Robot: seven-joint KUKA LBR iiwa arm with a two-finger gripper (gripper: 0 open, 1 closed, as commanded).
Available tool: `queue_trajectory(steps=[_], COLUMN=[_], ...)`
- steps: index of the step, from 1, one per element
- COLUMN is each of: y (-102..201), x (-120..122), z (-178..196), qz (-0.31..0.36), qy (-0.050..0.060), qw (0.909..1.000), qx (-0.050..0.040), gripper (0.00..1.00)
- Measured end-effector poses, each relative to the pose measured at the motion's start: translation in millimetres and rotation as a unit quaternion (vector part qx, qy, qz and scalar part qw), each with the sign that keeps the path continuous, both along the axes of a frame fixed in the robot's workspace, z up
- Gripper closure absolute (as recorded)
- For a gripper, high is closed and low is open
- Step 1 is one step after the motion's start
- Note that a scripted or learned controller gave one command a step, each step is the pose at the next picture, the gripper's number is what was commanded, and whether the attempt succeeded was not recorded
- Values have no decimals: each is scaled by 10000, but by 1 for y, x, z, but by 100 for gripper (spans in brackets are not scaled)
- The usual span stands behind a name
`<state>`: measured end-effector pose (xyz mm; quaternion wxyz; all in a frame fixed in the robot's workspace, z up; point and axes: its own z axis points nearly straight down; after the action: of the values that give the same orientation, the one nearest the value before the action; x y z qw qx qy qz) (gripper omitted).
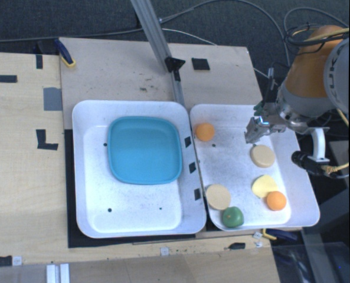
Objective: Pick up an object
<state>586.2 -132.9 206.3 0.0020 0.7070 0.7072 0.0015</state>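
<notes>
A: Six small objects lie in the right bin (pixel 298 217). We see the gripper (pixel 256 130) above its back half, nothing between its fingers; open or closed, we cannot tell.

B: The beige disc (pixel 262 155) near the right edge lies closest. We risk clipping its rim and pushing it aside.

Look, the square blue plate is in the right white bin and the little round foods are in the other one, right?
Not quite. The camera view shows the square blue plate in the left white bin. The little round foods, like the orange ball, lie in the right white bin.
</notes>
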Motion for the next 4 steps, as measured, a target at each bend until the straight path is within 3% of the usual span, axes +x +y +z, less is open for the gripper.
queue_trajectory(steps=[1,3,4], y=[0,120,163], x=[0,9,3], z=[18,17,20], qz=[0,23,19], qy=[19,29,28], qw=[10000,10000,10000], qx=[3,10,8], gripper=[100,100,100])
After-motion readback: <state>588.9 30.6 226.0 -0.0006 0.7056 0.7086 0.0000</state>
